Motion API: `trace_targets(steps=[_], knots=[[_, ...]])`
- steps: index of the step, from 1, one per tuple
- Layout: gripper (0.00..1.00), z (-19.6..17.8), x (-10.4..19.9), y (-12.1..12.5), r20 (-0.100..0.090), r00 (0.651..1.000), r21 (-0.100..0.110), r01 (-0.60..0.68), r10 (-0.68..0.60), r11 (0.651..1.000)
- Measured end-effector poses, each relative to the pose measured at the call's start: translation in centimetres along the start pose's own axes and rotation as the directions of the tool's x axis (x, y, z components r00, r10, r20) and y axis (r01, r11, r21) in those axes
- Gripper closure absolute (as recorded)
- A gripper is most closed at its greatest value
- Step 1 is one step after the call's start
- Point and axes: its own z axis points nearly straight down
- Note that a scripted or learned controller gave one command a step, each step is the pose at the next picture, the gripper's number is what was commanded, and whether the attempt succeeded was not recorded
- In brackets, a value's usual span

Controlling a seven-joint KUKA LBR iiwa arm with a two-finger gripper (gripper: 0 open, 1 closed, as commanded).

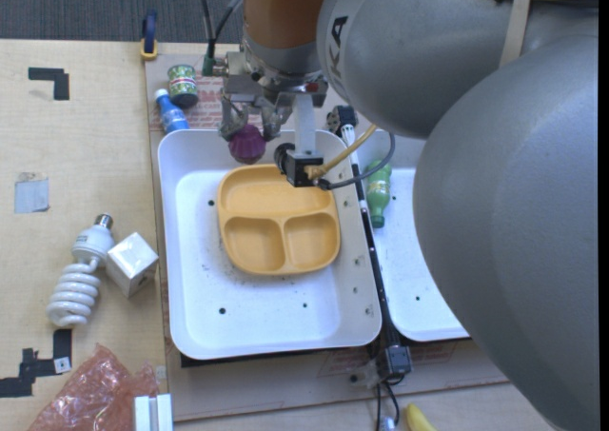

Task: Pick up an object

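My gripper (251, 130) hangs over the back edge of the left bin (190, 229). Its two dark fingers (231, 118) stand on either side of a small purple round object (248, 144). That object sits between the fingertips, overlapping the bin's rim and the far edge of a yellow divided plate (279, 220). The plate lies in the middle of the left bin. A black part with a white post (303, 148) reaches down beside the plate's far right corner.
A green bottle (379, 193) lies at the seam between the two bins. The right bin (419, 277) is largely hidden by the arm. A green can (182, 83) and a blue item (171, 113) sit behind the left bin. A spiral bulb (78, 277) and a white cube (132, 261) lie at left.
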Motion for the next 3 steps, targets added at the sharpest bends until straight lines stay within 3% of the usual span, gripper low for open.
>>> trace_targets(steps=[1, 2, 3], knots=[[1.0, -2.0, -6.0, 2.6, 0.0, 1.0, -0.001, -0.002, 0.002, 1.0], [1.0, 1.8, -7.8, -10.8, -0.001, 1.0, 0.001, -0.004, 0.004, 1.0], [1.0, 0.7, -3.1, -5.8, -0.001, 1.0, 0.0, -0.001, 0.001, 1.0]])
